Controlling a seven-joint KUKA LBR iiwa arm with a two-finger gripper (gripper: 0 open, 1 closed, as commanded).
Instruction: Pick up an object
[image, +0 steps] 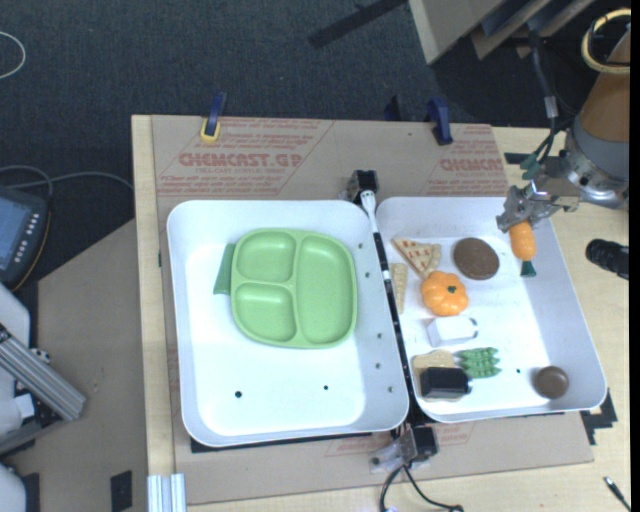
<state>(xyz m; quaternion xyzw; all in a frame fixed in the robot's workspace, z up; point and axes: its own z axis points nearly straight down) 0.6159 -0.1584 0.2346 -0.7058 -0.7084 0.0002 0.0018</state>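
Above the right-hand shallow white bin (575, 330), the grey arm's two-finger gripper (524, 215) hung with its fingers closed on a small orange toy carrot (522, 243). A green, three-compartment plastic plate (295, 288) lay in the left-hand white bin (200, 350).

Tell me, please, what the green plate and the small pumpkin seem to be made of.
Plate: probably moulded plastic, pale green, with a smooth, slightly glossy finish and three rounded, pressed-in compartments. Pumpkin: likely a plastic or rubber toy, with an even orange colour, soft shine and neat ribs; the picture is too small to tell which.
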